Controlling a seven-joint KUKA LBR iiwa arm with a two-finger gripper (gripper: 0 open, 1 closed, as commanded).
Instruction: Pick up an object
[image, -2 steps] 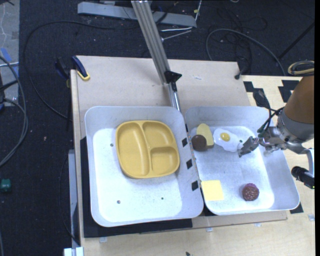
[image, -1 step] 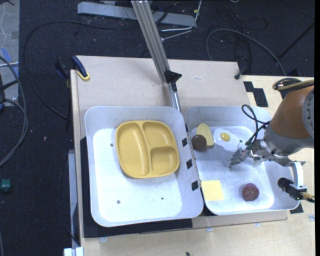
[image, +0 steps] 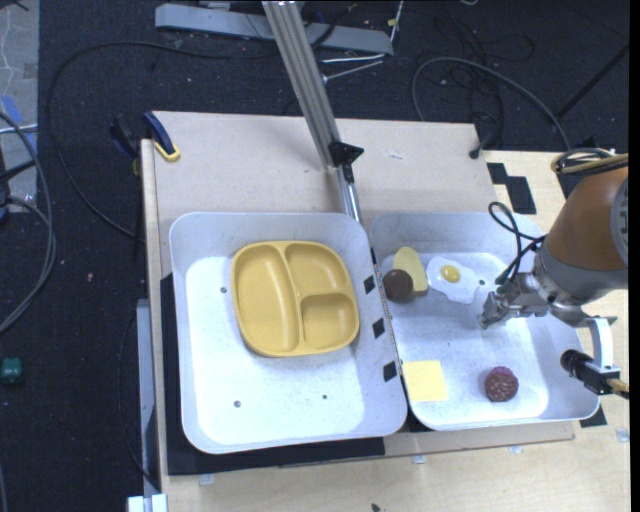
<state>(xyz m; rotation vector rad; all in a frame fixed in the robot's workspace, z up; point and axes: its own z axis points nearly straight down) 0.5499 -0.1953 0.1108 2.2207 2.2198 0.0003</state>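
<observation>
The right bin (image: 560, 400) holds a fried egg (image: 452, 277), a brown and tan piece (image: 403, 276) beside it, a yellow cheese square (image: 424, 380) near the front and a dark red patty (image: 500, 384) at the front right. My gripper (image: 492, 308) hangs low over the right bin, just right of the egg and apart from it. Nothing shows between its fingers. The orange band and wrist (image: 590, 240) rise behind it at the right edge.
A yellow sectioned plate (image: 296, 297) lies in the left bin (image: 200, 400). A slanted metal pole (image: 312, 90) crosses the back of the bench down to the bins' divider. Cables trail near the wrist and a black bracket (image: 585, 368) sticks out by the right bin's edge.
</observation>
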